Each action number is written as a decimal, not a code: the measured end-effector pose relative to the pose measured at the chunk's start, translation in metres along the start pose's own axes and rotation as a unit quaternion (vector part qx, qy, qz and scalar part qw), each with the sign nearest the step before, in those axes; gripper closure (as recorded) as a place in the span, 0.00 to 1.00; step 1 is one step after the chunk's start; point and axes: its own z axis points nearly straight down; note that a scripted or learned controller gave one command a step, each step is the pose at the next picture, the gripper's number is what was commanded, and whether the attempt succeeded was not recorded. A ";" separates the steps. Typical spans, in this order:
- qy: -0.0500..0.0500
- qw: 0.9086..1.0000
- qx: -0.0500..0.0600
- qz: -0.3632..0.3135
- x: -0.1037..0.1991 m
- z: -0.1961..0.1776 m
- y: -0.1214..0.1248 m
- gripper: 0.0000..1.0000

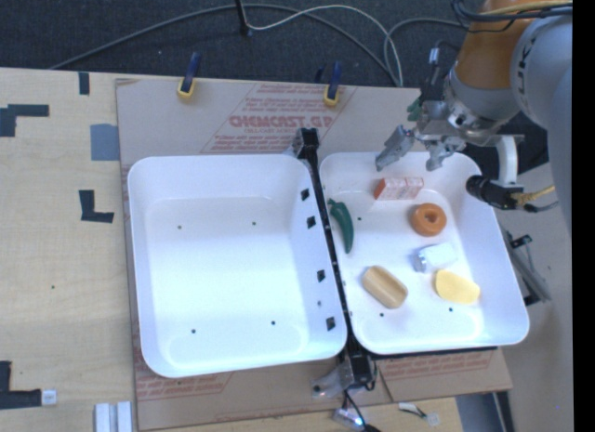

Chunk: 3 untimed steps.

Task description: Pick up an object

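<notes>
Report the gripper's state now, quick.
Gripper: open, holding nothing, jaws spread above the far end of the right bin, just over the pink block.

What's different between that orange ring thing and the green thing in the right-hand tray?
The orange ring is round with a hole in its middle; the green piece is long, thin and slightly curved. The ring lies toward the tray's far right side, while the green piece lies along its left wall, by the divider. Both rest loose in the right bin, below the gripper.
</notes>
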 end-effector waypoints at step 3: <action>0.001 1.000 0.001 -0.001 0.011 0.134 -0.070 0.00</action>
